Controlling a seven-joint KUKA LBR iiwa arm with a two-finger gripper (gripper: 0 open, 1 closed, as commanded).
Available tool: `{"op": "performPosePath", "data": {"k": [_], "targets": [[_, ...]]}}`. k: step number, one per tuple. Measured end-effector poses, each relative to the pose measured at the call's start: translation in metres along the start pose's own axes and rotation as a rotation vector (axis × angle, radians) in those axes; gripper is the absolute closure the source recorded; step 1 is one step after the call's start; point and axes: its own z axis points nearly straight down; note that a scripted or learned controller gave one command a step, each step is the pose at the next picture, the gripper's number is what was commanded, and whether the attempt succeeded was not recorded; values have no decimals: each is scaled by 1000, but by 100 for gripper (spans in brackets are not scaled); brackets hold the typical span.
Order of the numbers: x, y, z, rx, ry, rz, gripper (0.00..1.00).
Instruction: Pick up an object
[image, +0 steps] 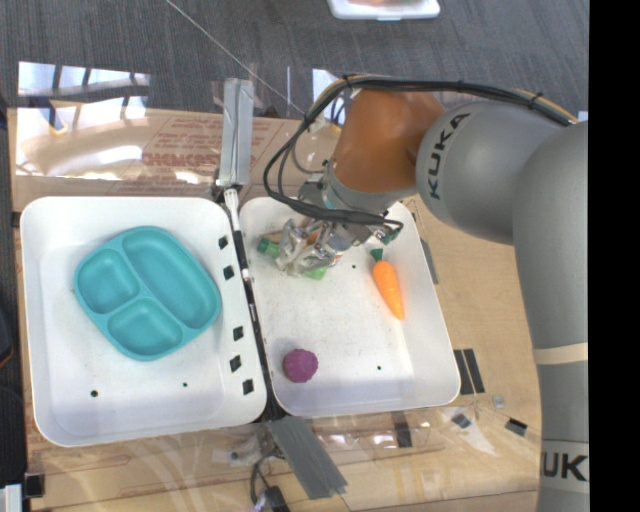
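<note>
My gripper (305, 250) is down in the right bin (420, 360), near its back left part, under the orange wrist band. Green pieces of a small object (270, 245) show around the gripper's tip, on its left and lower side. Whether that green object sits between the fingers cannot be made out. An orange carrot (389, 288) lies to the right of the gripper, apart from it. A purple ball (300, 365) rests near the bin's front left.
The left bin (60, 400) holds a teal divided plate (146, 291). A metal divider (240, 280) runs between the two bins. Cables loop above the wrist at the bin's back edge. The arm's grey body covers the bench's right side.
</note>
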Motion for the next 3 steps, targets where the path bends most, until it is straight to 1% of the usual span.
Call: {"op": "performPosePath", "data": {"k": [1, 2, 3], "targets": [[1, 0, 10, -1, 4, -120, 100], [-2, -1, -2, 3, 0, -122, 100], [13, 9, -102, 1, 2, 65, 100]]}}
